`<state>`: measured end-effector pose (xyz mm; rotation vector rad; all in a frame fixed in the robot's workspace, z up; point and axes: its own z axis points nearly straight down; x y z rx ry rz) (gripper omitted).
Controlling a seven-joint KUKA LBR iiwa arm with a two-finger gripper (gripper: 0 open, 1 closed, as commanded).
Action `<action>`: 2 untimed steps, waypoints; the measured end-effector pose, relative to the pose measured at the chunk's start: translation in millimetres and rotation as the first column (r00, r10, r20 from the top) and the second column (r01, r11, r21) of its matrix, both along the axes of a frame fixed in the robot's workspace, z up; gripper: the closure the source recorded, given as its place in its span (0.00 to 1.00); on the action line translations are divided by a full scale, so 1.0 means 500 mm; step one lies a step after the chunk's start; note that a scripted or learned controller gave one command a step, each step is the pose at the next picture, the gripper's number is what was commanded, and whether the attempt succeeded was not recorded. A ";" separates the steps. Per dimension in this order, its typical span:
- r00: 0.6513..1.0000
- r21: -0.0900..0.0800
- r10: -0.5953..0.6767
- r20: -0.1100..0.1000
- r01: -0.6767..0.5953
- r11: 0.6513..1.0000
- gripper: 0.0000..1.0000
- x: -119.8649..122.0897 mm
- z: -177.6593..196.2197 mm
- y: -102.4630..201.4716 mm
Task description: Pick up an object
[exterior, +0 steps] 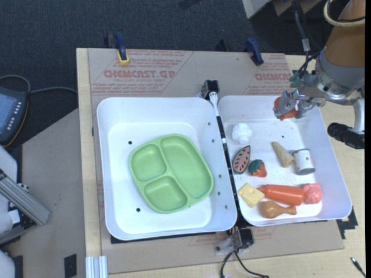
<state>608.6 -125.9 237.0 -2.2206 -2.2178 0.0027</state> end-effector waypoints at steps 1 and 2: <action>1.000 0.000 -0.001 -0.002 0.001 1.000 1.00 -0.115 -0.004 0.020; 1.000 0.001 0.001 -0.002 -0.001 1.000 1.00 -0.208 0.000 0.068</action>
